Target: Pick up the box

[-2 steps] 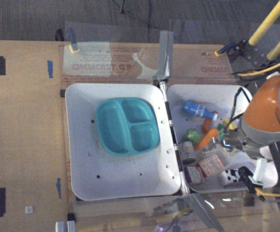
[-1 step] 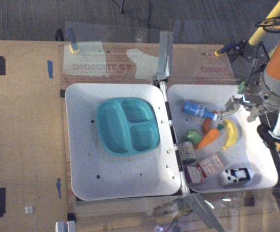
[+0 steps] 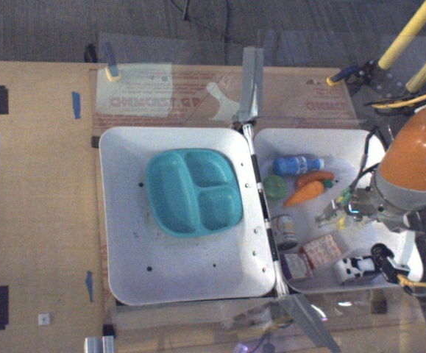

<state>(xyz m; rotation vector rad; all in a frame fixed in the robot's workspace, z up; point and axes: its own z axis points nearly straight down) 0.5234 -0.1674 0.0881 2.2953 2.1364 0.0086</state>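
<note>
Box [image 3: 322,251] lies just below end effector [image 3: 332,215]

Grey arm [image 3: 402,190], orange band (rounded, above wrist), metallic claw [image 3: 335,213].

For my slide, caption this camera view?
Grey arm's gripper hovers above small reddish box in right white bin; teal divided plate sits left.

hand [image 3: 335,213] above right bin [image 3: 345,140] | box [image 3: 321,251] just below | teal tray [image 3: 194,191] in left bin [image 3: 124,219]
</note>
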